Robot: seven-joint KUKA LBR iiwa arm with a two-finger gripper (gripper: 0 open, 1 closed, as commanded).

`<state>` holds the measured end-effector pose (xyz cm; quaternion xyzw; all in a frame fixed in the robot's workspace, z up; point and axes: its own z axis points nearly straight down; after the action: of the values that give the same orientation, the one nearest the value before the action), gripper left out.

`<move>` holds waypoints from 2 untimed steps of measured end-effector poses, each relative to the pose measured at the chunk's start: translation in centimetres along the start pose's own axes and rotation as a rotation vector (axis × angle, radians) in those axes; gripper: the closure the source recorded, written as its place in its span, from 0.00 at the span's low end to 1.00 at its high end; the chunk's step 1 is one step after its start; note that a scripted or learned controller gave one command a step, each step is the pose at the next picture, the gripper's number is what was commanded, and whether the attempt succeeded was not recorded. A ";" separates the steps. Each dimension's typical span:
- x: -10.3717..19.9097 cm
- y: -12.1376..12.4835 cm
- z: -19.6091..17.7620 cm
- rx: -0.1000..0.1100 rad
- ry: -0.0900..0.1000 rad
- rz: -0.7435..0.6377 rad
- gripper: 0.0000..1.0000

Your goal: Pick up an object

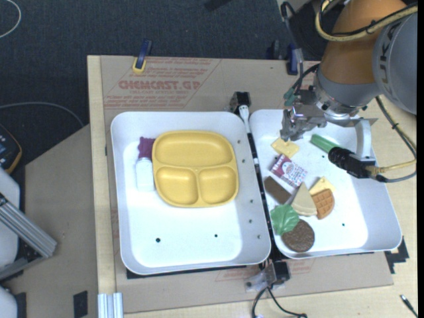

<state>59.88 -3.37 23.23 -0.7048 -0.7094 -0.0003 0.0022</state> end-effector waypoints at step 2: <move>10.5 -3.4 -0.1 0.002 -0.001 0.001 1.00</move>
<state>56.46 7.08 23.37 -0.7053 -0.7089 0.0007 0.0023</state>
